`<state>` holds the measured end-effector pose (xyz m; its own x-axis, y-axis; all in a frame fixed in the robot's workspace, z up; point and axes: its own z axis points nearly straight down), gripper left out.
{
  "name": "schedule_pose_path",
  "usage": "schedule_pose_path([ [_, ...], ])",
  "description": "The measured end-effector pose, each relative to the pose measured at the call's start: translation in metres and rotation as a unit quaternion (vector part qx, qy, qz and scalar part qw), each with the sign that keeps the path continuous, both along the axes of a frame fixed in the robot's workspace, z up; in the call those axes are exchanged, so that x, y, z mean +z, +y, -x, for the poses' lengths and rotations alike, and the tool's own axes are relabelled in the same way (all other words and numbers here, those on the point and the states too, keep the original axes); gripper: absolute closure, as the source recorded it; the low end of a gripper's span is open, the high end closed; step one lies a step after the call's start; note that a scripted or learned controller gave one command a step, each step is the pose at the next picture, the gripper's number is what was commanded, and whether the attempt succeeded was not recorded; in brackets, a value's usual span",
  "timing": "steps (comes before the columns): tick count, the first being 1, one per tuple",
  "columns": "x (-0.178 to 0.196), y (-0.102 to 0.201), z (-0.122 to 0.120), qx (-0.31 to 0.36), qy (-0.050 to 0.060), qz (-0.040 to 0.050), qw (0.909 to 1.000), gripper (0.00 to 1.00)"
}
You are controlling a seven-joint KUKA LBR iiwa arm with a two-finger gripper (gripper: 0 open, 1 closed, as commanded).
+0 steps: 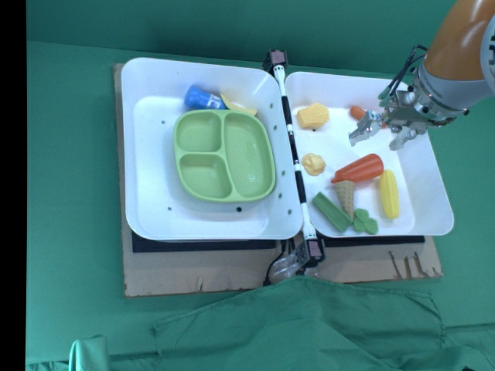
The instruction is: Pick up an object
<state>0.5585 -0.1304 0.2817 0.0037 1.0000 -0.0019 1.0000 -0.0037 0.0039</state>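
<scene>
My gripper (381, 137) hangs open over the back of the right bin (433, 199), with nothing between its fingers. A small orange-red piece (357, 113) lies just left of it. Below it lie an orange carrot (360, 168) and a yellow corn cob (389, 194). Further left in that bin are a yellow ridged piece (312, 116), a small yellow lump (313, 164), an ice-cream cone (345, 197), a green stick (331, 212) and a green leafy piece (364, 222).
The left bin (147, 199) bears a green divided plate (224, 155), with a blue cup (203, 97) and a yellow wedge (238, 103) behind it. A black-and-white hinge bar (292, 153) runs between the bins. Green cloth (309, 323) lies at the front.
</scene>
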Motion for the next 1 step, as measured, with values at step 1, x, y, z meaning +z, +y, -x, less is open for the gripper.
schedule_pose_path([
  [1, 0.0, 0.0, 0.0, 0.0, 0.0, 0.0, 1.0, 0.0],
])
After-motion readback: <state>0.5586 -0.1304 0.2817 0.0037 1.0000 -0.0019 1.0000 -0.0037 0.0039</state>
